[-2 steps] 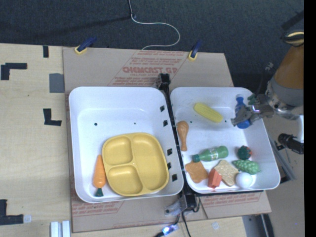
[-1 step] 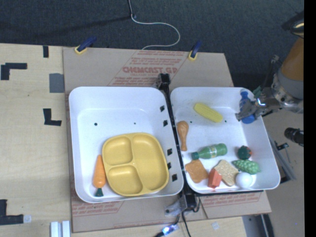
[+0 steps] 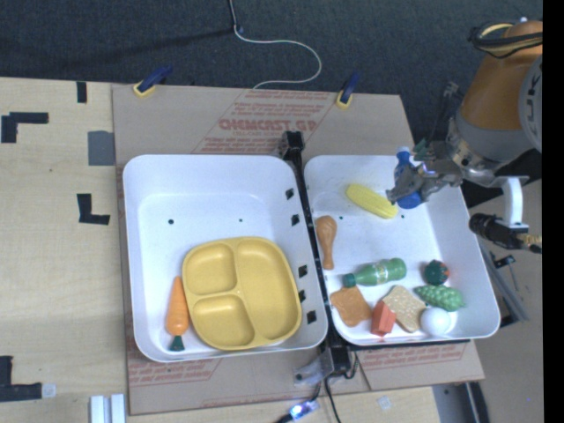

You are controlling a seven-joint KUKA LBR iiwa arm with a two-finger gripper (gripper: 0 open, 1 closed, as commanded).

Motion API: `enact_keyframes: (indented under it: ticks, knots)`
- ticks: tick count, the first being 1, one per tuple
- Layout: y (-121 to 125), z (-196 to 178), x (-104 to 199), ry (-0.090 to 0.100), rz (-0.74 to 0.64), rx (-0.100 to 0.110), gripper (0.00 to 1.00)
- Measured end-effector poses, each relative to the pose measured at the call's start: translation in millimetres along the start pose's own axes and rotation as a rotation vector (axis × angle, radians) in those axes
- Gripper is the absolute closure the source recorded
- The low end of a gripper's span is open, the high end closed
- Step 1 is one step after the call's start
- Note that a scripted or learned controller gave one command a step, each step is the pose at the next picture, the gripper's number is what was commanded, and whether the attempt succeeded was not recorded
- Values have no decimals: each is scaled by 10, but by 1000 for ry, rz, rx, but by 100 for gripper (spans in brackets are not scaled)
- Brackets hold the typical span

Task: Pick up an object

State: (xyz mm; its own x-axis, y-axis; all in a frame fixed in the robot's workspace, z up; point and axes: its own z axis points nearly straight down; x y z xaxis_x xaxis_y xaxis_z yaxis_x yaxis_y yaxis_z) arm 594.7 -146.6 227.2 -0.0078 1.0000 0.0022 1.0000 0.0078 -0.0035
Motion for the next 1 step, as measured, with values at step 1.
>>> enact_keyframes:
  ticks: [1]
  knots:
    - [235, -51, 477, 0, 1, -1, 100]
